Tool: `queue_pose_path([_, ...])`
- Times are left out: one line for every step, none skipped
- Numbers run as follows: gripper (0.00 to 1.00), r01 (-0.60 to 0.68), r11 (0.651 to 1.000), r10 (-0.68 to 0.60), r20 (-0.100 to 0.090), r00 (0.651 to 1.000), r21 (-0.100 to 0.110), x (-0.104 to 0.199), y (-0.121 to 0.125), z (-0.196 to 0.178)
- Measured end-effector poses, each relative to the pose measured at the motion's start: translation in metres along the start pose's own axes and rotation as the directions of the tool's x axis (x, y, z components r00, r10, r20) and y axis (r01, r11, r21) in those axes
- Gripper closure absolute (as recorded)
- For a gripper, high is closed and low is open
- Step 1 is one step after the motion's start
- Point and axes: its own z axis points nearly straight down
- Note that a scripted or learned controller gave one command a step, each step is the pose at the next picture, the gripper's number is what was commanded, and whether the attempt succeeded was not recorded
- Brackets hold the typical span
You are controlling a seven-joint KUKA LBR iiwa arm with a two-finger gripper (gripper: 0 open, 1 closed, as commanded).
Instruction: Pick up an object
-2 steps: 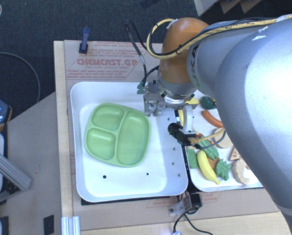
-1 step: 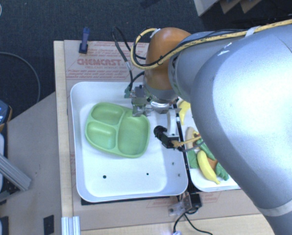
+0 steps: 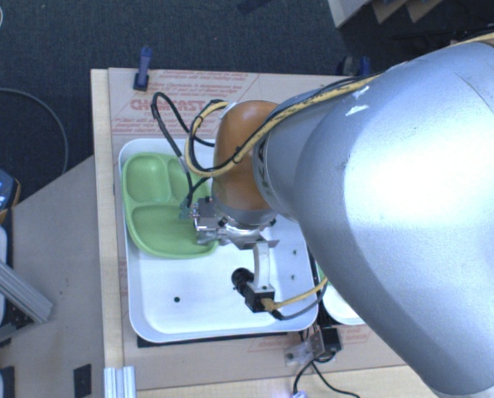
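So the gripper (image 3: pixel 204 222) sits low over the left white bin (image 3: pixel 160 305), right at the near-right edge of a green divided plate (image 3: pixel 157 206). The wrist hardware blocks the tips, so I honestly can't tell how they stand or whether anything is caught there. The plate lies flat in the far-left part of the bin, with its compartments facing up, and the arm covers its right side. Just above the gripper is the orange band (image 3: pixel 240 160), with yellow and black cables (image 3: pixel 189 135) looping off it over the bin's far edge. A black bracket (image 3: pixel 251 290) hangs off the wrist toward the bin's near-right corner. The big grey arm (image 3: pixel 396 206) covers most of the right bin. A blue clamp (image 3: pixel 142 68) sits at the bench's far-left edge.
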Motion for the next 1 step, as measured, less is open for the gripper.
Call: queue_pose_path([1.00,0.001,1.000,-0.001,-0.003,1.000,-0.016,-0.0057,0.0802,-0.1183])
